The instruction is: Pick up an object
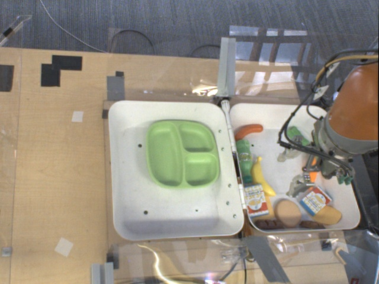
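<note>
1. Green plastic divided tray [181, 154] sits in the left white bin [127, 218].
2. Grey two-finger gripper [302, 182] hovers over the right white bin [355, 215], jaws apart, holding nothing.
3. Yellow toy banana [262, 176] lies left of it, small blue-and-white carton [314, 201] just below.

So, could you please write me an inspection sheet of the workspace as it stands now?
Surface: wooden bench bearing two shallow white bins.
Job's things: right bin holds a red sausage, yellow banana, small cartons, a tan egg-like ball.
Clutter: left bin holds a green divided plastic tray.
Gripper: two-finger gripper low over the right bin's toys; grasp unclear.
Cables: black cables loop beside the wrist.
Surroundings: grey carpet.
</note>
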Controlling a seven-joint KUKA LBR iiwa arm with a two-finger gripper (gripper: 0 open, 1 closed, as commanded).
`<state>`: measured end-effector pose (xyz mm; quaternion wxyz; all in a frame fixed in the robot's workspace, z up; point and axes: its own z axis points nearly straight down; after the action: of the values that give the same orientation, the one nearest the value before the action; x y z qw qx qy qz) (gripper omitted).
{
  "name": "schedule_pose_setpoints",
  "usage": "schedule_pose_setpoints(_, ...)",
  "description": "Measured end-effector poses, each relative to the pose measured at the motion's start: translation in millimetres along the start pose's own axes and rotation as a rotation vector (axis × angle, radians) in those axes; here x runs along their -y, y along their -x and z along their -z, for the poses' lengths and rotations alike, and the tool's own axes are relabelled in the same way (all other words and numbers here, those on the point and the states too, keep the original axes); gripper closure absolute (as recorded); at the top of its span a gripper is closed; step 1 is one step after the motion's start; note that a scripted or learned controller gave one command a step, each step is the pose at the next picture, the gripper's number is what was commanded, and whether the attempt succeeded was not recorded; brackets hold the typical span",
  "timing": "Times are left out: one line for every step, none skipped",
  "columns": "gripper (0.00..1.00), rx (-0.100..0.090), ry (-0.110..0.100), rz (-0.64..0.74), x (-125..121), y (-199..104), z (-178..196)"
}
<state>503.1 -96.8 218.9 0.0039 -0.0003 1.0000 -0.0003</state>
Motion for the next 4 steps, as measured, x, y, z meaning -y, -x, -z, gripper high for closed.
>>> schedule_pose_setpoints(0.00,0.018,-0.003,0.155,-6,21,-105)
schedule_pose_setpoints(0.00,0.051,-0.012,0.164,-10,17,-115)
schedule_pose_setpoints(0.00,0.036,-0.011,0.166,-9,39,-120)
schedule_pose_setpoints(0.00,0.010,-0.003,0.109,-9,40,-127)
